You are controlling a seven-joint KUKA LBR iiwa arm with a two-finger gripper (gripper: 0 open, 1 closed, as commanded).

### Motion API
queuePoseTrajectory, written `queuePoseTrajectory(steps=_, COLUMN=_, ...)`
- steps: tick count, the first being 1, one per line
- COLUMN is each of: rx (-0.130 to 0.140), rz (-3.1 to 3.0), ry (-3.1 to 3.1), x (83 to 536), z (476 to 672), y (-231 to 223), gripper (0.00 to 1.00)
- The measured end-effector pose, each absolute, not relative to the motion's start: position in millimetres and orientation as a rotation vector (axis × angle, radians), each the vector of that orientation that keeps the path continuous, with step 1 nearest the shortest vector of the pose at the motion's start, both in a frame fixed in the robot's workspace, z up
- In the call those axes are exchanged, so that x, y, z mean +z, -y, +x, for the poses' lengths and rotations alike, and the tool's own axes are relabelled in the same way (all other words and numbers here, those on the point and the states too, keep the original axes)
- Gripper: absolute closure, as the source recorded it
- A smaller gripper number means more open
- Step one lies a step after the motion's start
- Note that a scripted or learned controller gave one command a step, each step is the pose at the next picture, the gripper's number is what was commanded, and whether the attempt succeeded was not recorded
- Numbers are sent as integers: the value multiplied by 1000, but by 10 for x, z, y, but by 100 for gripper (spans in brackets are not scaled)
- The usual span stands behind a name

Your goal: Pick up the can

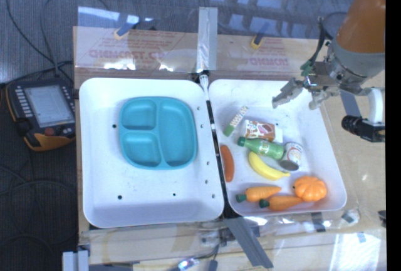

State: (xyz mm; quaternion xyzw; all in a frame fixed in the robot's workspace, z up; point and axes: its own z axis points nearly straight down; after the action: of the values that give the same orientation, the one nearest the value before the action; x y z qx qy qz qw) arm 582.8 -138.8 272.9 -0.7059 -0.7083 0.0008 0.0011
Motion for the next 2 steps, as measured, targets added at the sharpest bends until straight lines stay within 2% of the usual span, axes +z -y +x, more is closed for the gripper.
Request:
queuePoseTrajectory(steps=1, rx=6, rz=-2521, ry=1868, x=1895, z=4829, y=1239, gripper=0)
queuePoseTrajectory(steps=2, rx=8, rz=-2726, ry=1559, x=1480, z=5655, y=1897, gripper=0)
